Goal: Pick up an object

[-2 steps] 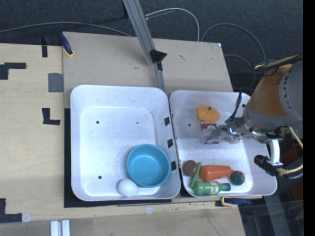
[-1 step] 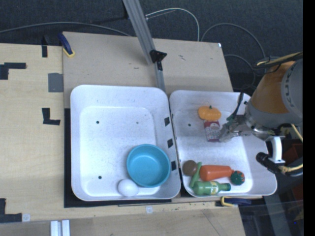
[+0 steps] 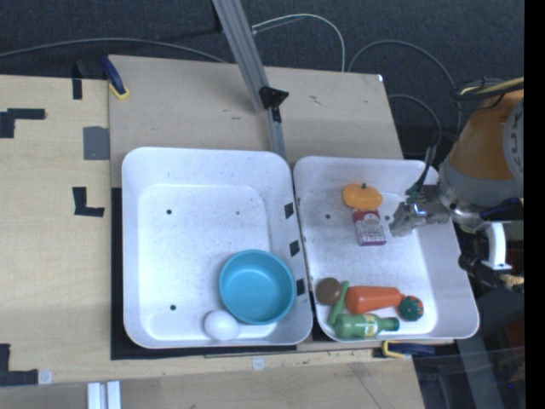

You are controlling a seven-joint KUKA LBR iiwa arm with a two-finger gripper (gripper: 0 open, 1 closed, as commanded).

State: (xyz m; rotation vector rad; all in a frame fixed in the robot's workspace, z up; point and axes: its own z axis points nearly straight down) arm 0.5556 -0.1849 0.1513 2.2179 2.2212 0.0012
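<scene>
My gripper hangs low over the right bin, near its right side. A small red and white box lies just left of the fingertips, apart from them. A small orange pumpkin sits above that box. At the bin's front lie a brown ball, an orange carrot, a green bottle and a small green and red piece. Nothing shows between the fingers.
The left bin holds a blue bowl and a white ball at its front. A grey metal pole slants down to the bins' shared rear corner. Cables loop behind the bench.
</scene>
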